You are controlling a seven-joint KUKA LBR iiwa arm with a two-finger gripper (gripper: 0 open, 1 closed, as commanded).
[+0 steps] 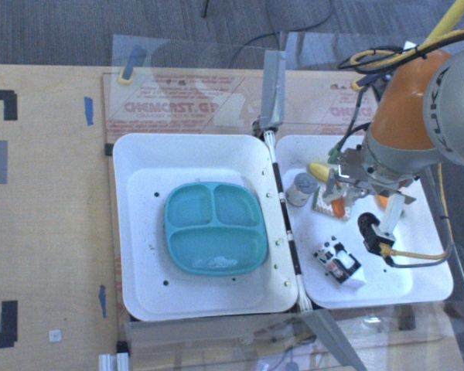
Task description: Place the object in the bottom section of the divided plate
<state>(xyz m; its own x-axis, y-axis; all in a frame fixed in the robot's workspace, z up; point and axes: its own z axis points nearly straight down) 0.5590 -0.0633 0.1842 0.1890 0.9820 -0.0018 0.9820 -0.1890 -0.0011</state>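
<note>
A teal divided plate lies in the left bin. It has two small sections at the top and one wide section at the bottom, and all three hold nothing. My gripper is low over the upper left part of the right bin, under the grey and orange wrist. Directly at the gripper is a small orange object. A yellow item and a grey round can sit just to its left. The arm hides whatever lies beneath it.
A black-and-white object and a white block lie in the lower part of the right bin. A black cable with a yellow end hangs from the wrist. Another orange bit peeks out by the arm. The bins' shared wall runs between plate and gripper.
</note>
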